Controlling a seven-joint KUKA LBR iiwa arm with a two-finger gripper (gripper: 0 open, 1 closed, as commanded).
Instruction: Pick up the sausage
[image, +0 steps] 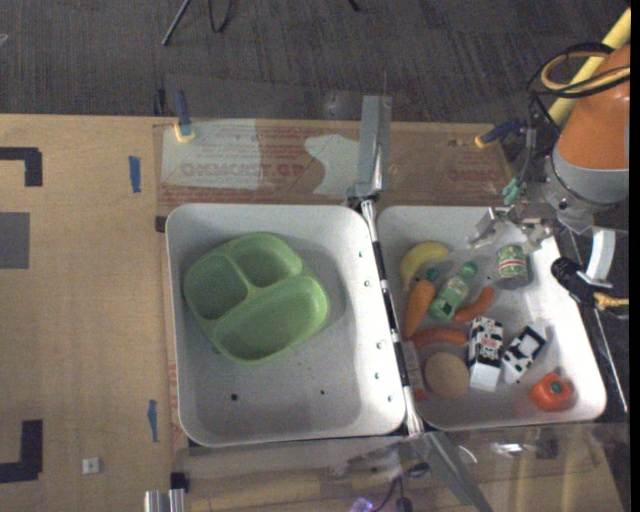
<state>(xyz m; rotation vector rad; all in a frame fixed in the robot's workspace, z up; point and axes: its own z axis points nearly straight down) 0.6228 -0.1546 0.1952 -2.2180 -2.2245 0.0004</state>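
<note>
One arm enters from the right edge, at the far side of the scene. Orange band visible above the grey wrist, with cabling looped beside it. The end effector (510, 232) points down and leftward, metal fingers (484, 232) splayed apart with nothing between them.

Not much to read here, honestly. The cardboard sheet (262, 168) behind the bins has some faded printed lettering, but it's too washed out to make out. The small can (512, 264) has a label, also illegible.
</note>
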